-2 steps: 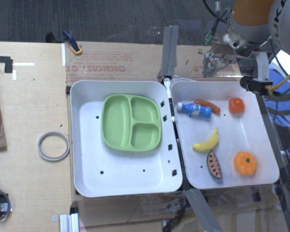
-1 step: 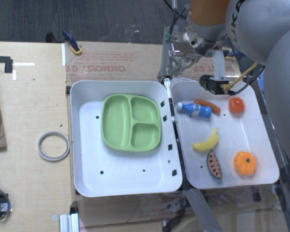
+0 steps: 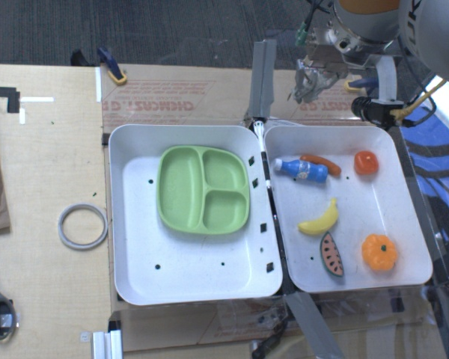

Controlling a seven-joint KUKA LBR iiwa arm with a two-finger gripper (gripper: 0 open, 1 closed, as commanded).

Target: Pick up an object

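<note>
Spreading under both white bins (image 3: 127,275) is a tan bench, with dark floor lying toward twelve o'clock. In the right-hand bin are sitting a yellow banana (image 3: 319,220), an orange pumpkin (image 3: 379,252) at five o'clock, a tomato (image 3: 366,163), a blue bottle (image 3: 301,170) and a watermelon slice (image 3: 331,254). The gripper (image 3: 312,85) is hanging beyond that bin's twelve o'clock rim, its tips looking close together with nothing between them.
</note>
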